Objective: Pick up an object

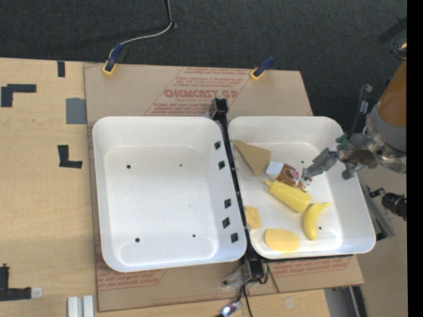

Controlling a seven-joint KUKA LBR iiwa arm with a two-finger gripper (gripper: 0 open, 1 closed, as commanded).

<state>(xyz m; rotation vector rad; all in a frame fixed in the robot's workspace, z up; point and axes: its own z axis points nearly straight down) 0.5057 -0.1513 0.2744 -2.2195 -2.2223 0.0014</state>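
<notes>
The grey arm is reaching in from the right, its gripper (pixel 309 172) hovering low over the right bin (pixel 350 233), just beside a small brown and white packet (pixel 285 174). A yellow bottle (pixel 289 196) is lying at a slant right below that packet, with a banana (pixel 313 219) just beside it. A tan wedge (pixel 252 156) is sitting near the divider, a yellow oval piece (pixel 282 240) near the front wall, and a small orange chunk (pixel 252 216) close by. The left bin (pixel 106 177) is sitting alongside.
</notes>
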